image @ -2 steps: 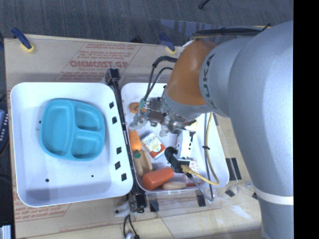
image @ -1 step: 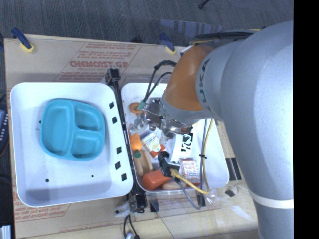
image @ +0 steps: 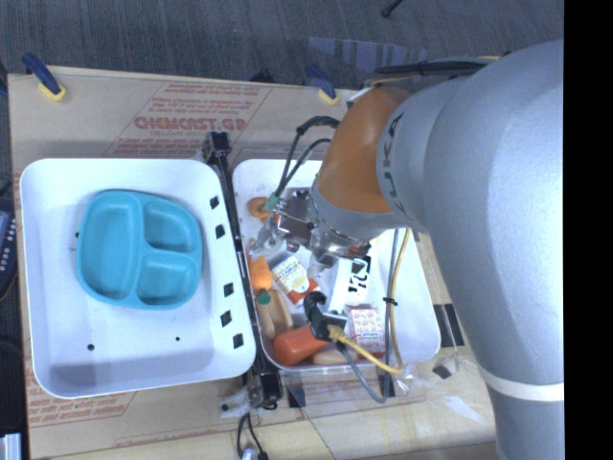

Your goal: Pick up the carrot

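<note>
Even, diffuse overhead light. The white bins look bright, nearly washed out, with a soft grey shadow in the left bin's near-left corner. The arm is slightly soft-focused; the whole frame is grainy.

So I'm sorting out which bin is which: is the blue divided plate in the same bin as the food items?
No, the blue divided plate lies in the left bin, while the food items are piled in the right bin.

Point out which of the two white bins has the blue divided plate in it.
The left bin: the blue plate lies in it, while the right bin holds the jumbled small items under the arm.
</note>
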`<action>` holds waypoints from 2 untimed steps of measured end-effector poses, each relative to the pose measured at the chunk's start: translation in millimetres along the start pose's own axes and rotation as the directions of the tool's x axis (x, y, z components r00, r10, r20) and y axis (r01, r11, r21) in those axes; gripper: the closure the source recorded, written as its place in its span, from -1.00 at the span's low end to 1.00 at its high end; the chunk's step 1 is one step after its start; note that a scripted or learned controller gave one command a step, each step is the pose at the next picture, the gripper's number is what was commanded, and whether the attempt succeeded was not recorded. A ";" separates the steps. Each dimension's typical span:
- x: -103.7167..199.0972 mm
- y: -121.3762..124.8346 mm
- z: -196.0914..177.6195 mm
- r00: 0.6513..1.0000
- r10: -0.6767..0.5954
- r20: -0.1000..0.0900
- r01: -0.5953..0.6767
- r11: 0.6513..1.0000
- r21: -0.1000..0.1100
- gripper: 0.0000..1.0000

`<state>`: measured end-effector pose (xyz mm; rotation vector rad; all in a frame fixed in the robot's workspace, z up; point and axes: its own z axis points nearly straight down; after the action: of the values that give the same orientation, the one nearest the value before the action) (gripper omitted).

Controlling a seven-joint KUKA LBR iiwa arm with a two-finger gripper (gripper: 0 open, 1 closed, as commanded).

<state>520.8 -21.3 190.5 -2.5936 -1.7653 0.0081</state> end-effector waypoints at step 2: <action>0.0 0.0 0.0 1.000 0.000 0.000 0.000 1.000 0.000 -1.00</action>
<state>520.8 -21.4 190.5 -2.5937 -1.7652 0.0081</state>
